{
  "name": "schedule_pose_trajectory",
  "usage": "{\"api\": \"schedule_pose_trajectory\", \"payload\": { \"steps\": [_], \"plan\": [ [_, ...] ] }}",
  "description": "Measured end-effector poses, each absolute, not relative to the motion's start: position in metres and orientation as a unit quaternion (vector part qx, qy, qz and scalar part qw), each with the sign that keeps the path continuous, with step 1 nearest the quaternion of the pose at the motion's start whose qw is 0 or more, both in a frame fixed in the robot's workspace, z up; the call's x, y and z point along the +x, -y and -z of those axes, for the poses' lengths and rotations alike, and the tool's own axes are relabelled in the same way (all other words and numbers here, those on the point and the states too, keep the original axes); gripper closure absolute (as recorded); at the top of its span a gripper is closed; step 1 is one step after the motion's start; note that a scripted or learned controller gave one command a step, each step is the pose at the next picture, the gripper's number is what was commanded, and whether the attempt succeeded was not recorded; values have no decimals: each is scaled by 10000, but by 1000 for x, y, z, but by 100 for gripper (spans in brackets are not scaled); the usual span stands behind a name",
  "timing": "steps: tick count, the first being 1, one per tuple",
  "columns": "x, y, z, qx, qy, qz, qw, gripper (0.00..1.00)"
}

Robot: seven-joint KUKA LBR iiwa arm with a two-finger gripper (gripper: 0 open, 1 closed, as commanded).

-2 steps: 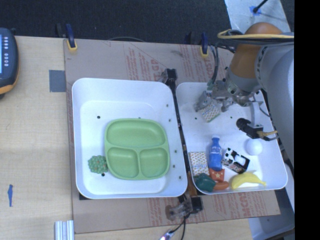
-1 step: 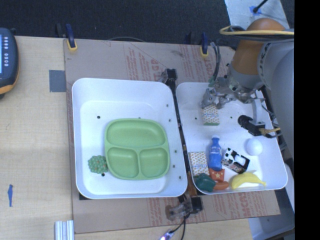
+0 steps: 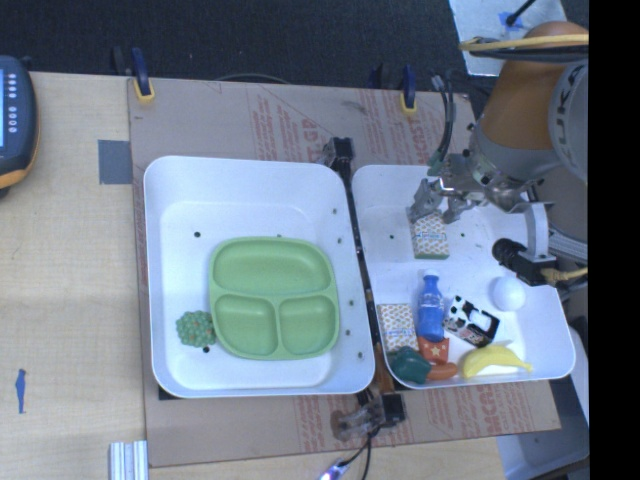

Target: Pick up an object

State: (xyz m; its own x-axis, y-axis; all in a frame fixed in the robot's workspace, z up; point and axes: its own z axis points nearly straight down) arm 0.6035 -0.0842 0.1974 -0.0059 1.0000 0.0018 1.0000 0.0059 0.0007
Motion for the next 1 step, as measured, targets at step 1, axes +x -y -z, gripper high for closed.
{"api": "schedule_pose_trajectory", "payload": {
  "steps": [1],
  "plan": [
    [561, 39, -227, -7041, 7101, -5, 22, 100]
  ]
}}
